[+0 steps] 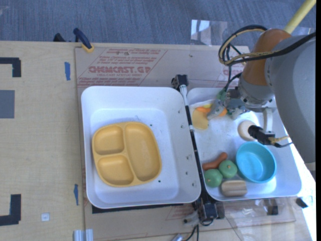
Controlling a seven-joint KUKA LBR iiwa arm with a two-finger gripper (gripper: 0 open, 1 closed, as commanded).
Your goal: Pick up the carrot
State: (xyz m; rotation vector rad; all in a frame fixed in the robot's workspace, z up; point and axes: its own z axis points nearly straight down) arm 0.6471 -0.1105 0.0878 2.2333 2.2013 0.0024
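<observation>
Two white bins [100,102] sit on a tan tabletop [35,134] marked with red lettering and blue tape. The left bin holds a yellow divided plate [126,152]. The right bin holds a blue bowl [256,162], two green apples [220,173], an orange-red carrot [214,161] and a beige block [233,188]. The arm [266,59] is grey and orange.
</observation>
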